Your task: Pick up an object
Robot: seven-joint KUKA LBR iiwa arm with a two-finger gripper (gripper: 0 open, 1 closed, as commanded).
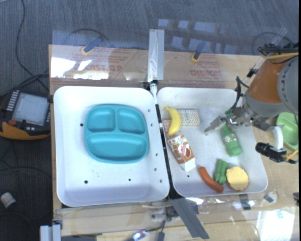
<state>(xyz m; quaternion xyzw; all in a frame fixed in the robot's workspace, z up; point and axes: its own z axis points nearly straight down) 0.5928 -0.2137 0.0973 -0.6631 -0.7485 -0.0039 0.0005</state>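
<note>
— Two bins sat side by side on the bench, and all the loose items lay in the right-hand one. Which was the arm after?

— My guess was the green bottle, which lay near the right bin's right wall, about midway along it. The gripper hung just over the bottle's upper end, with the arm's orange band above the bin's far right corner.

— Were the fingers shut on it?

— No. They stood spread, one finger reaching out left over bare bin floor, and nothing showed between them. The bottle rested on the floor, so I judged the step as the approach, with the grasp not yet made.

— What else was in there?

— A banana by the dividing wall near the far left corner, touching a patterned card; a small carton below it; then a sausage, a green vegetable and a yellow round piece bunched toward the near right corner. The left bin carried a teal divided plate.

— And the next move?

— It called for centring the spread fingers across the bottle's narrow body, lowering to the floor, then closing. The bottle lay apart from its neighbours, which helped, but it looked round and could have rolled out.
</note>
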